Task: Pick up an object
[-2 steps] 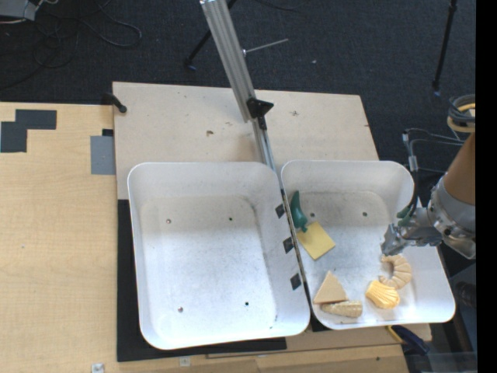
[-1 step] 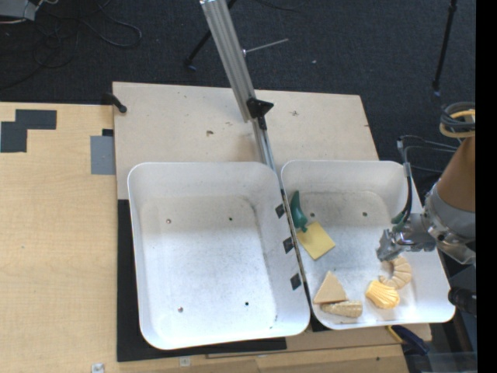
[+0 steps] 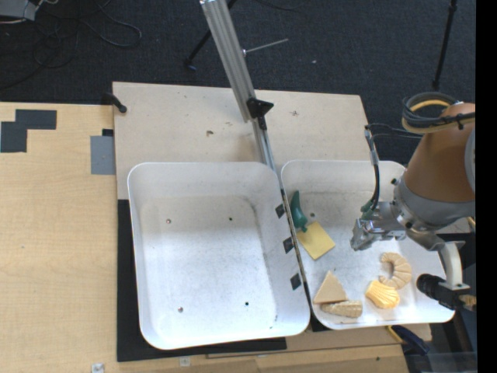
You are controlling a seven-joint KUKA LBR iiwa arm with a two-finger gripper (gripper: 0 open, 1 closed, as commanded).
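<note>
Yellow square object (image 3: 317, 241): flat, pale, lying tilted in right bin (image 3: 342, 185); jaws (image 3: 365, 238) state unclear.

the arm (image 3: 439, 179) is bulky and rounded, orange above a grey wrist. black cable loops near it. its end effector (image 3: 366, 238) is small, metallic grey.

Text on bins (image 3: 155, 179): none legible.
Labels on objects: none legible.
Numbers or signs on bench (image 3: 46, 208): none legible.
</note>
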